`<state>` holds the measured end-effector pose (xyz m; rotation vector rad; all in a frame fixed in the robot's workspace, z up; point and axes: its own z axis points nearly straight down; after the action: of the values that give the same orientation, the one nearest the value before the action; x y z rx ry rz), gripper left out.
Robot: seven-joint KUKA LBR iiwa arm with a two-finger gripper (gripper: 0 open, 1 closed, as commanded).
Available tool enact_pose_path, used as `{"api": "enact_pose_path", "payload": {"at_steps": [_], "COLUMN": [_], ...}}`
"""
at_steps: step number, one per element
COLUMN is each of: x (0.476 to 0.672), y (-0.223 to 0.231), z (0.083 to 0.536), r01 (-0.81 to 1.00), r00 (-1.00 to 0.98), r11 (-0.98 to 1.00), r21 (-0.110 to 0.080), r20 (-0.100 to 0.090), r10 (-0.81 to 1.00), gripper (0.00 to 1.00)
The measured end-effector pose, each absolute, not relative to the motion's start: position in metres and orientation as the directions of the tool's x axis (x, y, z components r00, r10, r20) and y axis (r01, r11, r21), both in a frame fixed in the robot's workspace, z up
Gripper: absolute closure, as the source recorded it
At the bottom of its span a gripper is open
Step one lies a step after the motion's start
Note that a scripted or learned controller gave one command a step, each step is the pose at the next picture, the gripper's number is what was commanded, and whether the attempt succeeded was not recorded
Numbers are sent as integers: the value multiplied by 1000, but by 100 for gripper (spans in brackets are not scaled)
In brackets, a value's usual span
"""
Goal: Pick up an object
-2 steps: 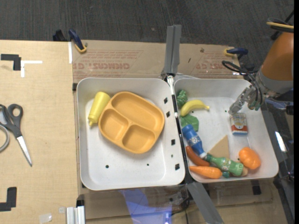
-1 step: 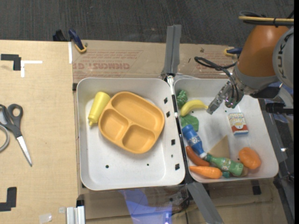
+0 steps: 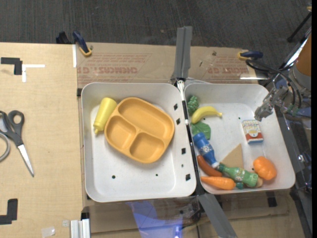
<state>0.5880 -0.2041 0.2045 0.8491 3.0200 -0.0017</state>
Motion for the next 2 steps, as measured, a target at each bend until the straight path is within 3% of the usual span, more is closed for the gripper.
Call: {"api": "enact_pose_path", "payload": {"at_steps": [1,2], "x": [588,598], "y": [-204,-207], "z": [204,103], "r01": [521,575], "r00": [-854,-818], "r11": [854,818], "r21": [0,0], "r20": [-5,-2], "r10": [521,575], "gripper": [0,0]}}
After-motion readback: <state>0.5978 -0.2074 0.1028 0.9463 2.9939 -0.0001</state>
